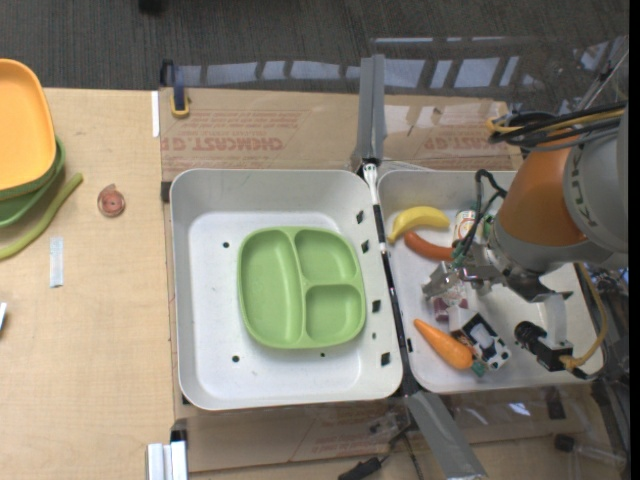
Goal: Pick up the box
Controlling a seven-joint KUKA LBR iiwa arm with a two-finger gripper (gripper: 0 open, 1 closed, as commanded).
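**Ana:** Camera view first: what is hidden or hard to read in it?

**Ben:** The arm (545, 213) comes in from the right and covers much of the right bin (425, 373). The gripper (447, 286) is low in that bin, among small things. Whether it is released or clenched, I cannot tell, because its tip is too small and cluttered. At the left edge of the view, an orange plate (22, 123) is cut off.

**Ana:** Is there any writing?

**Ben:** Yes, on the cardboard sheet (260, 128) under the bins. The red print is upside down, and I think one word is "CHEMCAST". The print on the things inside the bin is too small to read.

**Ana:** And the box?

**Ben:** I take the box (457, 315) to be the small white and pink thing just below the gripper. It is beside the thick end of the carrot (445, 344). It is partly covered, so I cannot say its long axis or which way it points. I also cannot see that the gripper has it.

**Ana:** What lies around it?

**Ben:** A banana (418, 220) and a red pepper (428, 246) lie above it, near the bin wall. A black and white object (484, 336) is to the right of the carrot. The left bin (200, 298) holds a green divided plate (301, 287).
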